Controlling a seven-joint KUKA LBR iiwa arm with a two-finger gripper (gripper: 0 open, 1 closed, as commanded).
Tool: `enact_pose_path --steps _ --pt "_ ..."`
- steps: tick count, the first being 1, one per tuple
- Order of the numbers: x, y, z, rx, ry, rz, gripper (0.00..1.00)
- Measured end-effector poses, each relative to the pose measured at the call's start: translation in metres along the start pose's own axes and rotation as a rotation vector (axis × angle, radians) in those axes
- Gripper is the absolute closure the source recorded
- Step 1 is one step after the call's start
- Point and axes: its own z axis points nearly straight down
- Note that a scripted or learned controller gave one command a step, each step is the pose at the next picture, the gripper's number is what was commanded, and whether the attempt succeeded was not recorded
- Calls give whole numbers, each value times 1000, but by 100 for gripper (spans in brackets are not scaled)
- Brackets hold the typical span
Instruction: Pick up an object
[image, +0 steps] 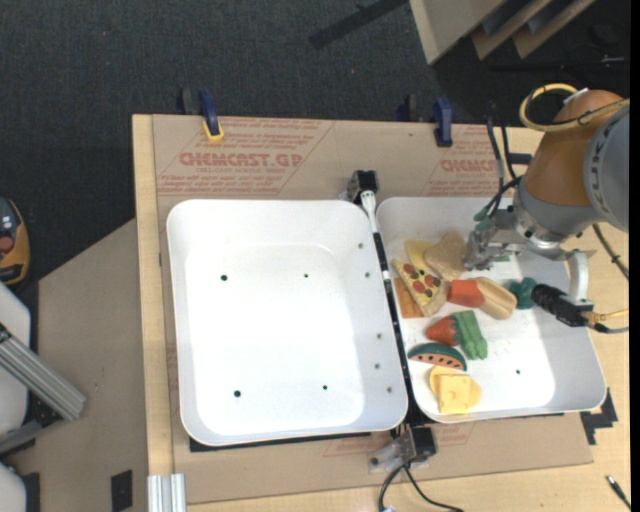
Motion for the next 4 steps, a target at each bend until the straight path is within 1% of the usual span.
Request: enact_pose_path --steps 1,2,3,4 --pt "-7 11 12 4 0 -2 100" --pt "-14 25 12 2 -2 -2 100" --pt "-42 37 15 4 -2 0 100" --pt "-27 47 15 5 -1 -2 100"
